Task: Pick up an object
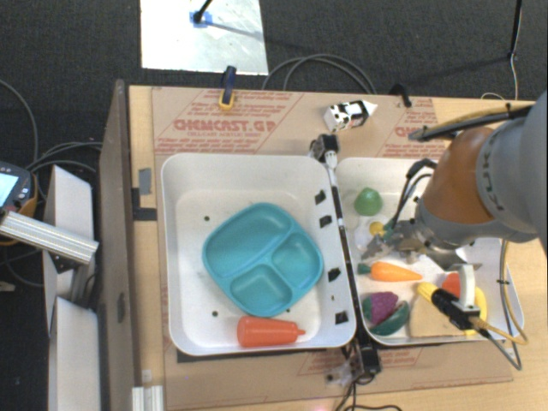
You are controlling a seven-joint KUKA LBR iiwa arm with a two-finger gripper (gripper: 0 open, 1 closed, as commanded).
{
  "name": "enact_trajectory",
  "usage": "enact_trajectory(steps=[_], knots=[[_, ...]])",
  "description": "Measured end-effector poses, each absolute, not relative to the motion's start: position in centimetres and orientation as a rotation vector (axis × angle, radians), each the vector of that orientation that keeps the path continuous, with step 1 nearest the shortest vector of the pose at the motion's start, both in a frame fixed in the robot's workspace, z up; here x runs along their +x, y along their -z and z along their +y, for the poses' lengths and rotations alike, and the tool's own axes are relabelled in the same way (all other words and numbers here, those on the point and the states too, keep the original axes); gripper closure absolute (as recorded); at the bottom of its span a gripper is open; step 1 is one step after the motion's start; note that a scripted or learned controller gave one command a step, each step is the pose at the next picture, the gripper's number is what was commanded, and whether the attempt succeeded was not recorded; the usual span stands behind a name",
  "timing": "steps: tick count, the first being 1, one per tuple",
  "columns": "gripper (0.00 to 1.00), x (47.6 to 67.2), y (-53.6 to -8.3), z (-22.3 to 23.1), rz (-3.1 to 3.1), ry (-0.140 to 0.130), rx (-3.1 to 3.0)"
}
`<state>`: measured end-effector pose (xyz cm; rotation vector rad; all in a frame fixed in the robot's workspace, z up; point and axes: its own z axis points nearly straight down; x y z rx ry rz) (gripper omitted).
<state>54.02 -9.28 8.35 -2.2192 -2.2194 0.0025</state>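
Several toy foods lie under the gripper (383, 245); we cannot tell its finger state. The carrot (396, 271) looks light, stiff, slick: we'd grasp mid-body.

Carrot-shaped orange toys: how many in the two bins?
2. A large orange plastic carrot lies at the left white bin's near edge, below the teal divided plate. A smaller orange carrot lies in the right white bin. The arm may hide others.
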Motion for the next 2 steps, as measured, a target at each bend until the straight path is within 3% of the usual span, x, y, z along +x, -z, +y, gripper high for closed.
enact_trajectory(steps=[1, 2], knots=[[0.0, 60.0, -8.5, -10.9, -2.231, 0.005, -2.22], [0.0, 56.5, -11.5, -16.0, -2.219, -0.002, -2.228]])
